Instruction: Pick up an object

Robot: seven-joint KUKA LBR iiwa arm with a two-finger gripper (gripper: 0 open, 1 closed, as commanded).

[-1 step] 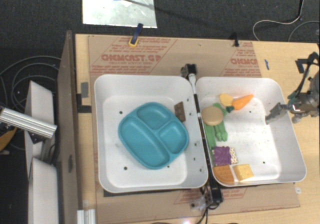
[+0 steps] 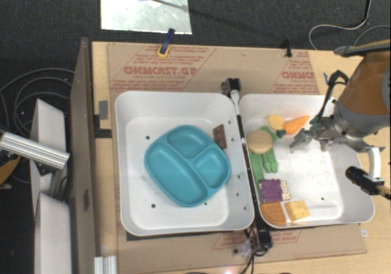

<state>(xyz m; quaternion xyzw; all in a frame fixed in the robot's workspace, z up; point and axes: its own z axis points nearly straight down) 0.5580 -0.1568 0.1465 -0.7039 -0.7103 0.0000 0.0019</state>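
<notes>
- My claw (image 2: pixel 303 138) is hanging over the right bin (image 2: pixel 342 205), near its far edge, with my arm (image 2: pixel 366 98) reaching in from the right.
- I cannot tell how the claw is set, and nothing is showing in its grip.
- The toy food is lying along the right bin's left wall: a yellow piece (image 2: pixel 276 122) and an orange carrot (image 2: pixel 297 123) toward the far left corner, a tan round bun (image 2: pixel 259 141) beside a green piece (image 2: pixel 267 158) below them.
- A purple piece (image 2: pixel 271 189), an orange piece (image 2: pixel 274 212) and a yellow sponge-like block (image 2: pixel 297 210) are sitting in the near left corner.
- The left bin (image 2: pixel 137 205) is carrying a teal divided plate (image 2: pixel 187 164) and a small brown block (image 2: pixel 220 136) at the plate's far right edge.
</notes>
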